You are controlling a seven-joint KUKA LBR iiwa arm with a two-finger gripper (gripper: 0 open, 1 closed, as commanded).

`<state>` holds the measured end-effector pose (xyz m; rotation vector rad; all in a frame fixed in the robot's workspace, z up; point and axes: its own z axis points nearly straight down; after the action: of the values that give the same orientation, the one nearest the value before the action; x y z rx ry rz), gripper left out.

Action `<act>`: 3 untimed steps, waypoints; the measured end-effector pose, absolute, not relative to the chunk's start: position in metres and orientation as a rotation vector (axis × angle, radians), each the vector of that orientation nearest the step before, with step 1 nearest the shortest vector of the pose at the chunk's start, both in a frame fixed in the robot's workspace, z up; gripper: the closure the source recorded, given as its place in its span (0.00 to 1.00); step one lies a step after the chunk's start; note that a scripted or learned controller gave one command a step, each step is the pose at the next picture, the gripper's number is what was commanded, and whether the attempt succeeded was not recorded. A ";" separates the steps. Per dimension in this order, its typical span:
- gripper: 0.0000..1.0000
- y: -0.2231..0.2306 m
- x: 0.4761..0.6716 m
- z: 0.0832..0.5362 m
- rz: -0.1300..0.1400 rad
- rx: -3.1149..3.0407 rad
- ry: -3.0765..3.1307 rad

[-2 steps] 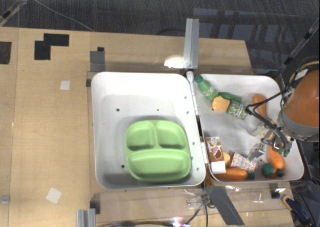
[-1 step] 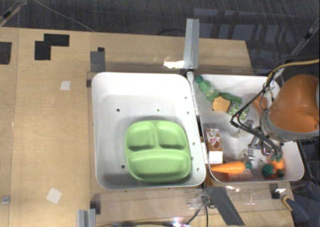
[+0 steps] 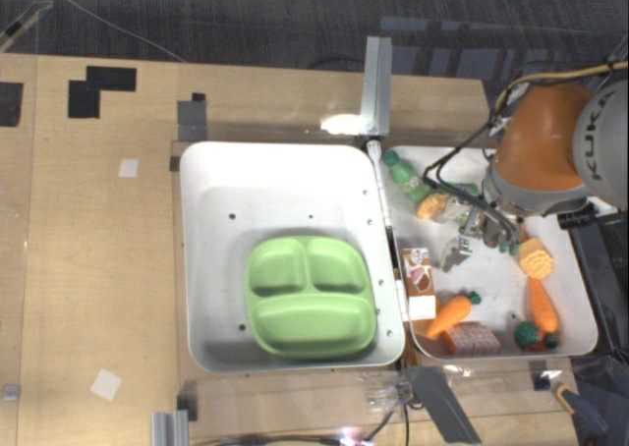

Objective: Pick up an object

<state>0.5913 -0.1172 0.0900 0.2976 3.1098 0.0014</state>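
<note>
Nearest the lens, a brown block [image 3: 474, 338] lies at the front of the right bin [image 3: 586, 336], with a small carrot [image 3: 449, 315] just behind and a bigger carrot [image 3: 543, 305] off to the side. Left bin [image 3: 201, 238], green tray [image 3: 311, 295]. Further back the gripper [image 3: 464, 246] hangs over bare bin floor; whether its jaws are spread or pressed together I cannot tell. Nothing's grasped yet, I'd say: this is the approach. Next up, settle on one target, perhaps the carton [image 3: 419, 275] beside it, and descend squarely.

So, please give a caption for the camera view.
Claw above toy food in right bin; green tray in left bin.
</note>
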 end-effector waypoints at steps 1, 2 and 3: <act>0.00 -0.090 0.562 0.091 -0.007 0.299 3.106; 0.00 -0.094 0.537 0.093 -0.013 0.589 3.054; 0.00 -0.109 0.557 0.091 -0.001 0.050 3.124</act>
<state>0.5574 -0.1089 0.0910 0.0499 3.1240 -0.0009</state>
